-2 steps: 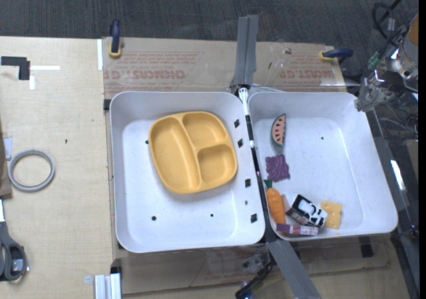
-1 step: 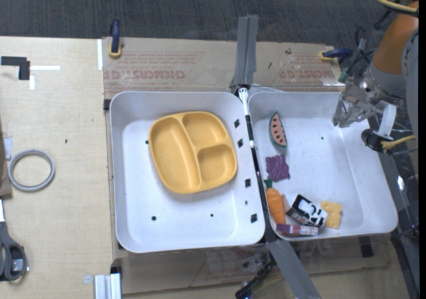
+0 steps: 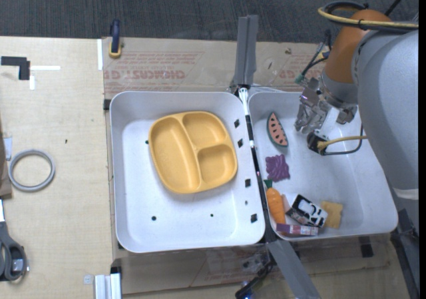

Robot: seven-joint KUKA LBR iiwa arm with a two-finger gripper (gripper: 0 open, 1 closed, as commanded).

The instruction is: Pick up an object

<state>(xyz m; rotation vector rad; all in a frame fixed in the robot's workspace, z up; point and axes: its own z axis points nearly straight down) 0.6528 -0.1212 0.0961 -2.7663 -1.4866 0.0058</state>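
Nothing lifted yet; the pick is still to do.

Near right bin [image 3: 373, 224]: orange carrot [image 3: 275, 203], yellow block [image 3: 332, 213], black-and-white packet [image 3: 308, 209]; further back purple grape cluster [image 3: 277, 167], then watermelon slice [image 3: 277, 129] (likeliest target). Farthest, the metal two-finger gripper [image 3: 310, 122] hangs beside the slice, nothing between its fingers; their spread I cannot tell.
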